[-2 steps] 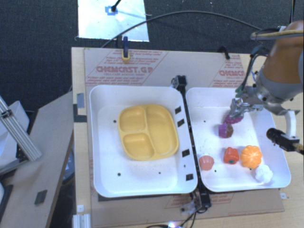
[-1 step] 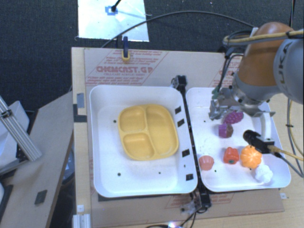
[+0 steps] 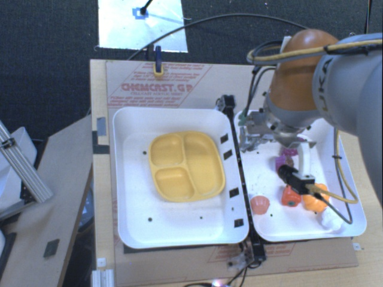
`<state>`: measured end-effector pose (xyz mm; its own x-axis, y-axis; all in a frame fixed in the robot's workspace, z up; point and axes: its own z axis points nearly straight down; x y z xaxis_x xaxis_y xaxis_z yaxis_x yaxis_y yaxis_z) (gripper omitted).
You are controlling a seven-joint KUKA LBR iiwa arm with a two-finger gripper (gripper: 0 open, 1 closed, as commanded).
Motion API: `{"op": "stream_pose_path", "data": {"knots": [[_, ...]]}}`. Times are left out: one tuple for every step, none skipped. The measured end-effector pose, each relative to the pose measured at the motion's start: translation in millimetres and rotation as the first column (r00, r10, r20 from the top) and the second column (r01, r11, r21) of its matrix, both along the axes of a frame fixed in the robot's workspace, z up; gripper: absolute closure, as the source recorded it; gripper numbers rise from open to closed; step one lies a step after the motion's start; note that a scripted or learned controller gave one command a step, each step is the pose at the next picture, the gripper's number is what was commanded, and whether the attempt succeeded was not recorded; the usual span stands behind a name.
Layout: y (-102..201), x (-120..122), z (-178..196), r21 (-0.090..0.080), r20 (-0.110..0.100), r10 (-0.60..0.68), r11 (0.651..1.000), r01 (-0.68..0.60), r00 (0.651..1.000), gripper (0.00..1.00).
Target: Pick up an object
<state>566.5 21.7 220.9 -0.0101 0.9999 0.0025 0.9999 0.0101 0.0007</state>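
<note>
My gripper [image 3: 250, 141] hangs low over the back left part of the right bin [image 3: 344, 160], close to the divider between the two bins. Nothing shows held in it. A small purple object [image 3: 286, 159] lies just to its right, partly covered by the wrist. Toward the front of the same bin sit a pink cup-like piece [image 3: 259, 205], an orange-red object [image 3: 290, 198], an orange-yellow object [image 3: 315, 200] and a white lump [image 3: 328, 220].
The left bin [image 3: 128, 160] holds a yellow divided plate [image 3: 185, 165] at its middle. The grey arm with its orange band [image 3: 302, 70] covers the back of the right bin. A cardboard sheet lies under both bins.
</note>
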Motion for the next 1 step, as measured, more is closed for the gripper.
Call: {"op": "stream_pose_path", "data": {"knots": [[48.3, 2.7, 9.8, 0.000, 0.001, 0.000, 1.000, 0.000, 1.000, 1.00]]}}
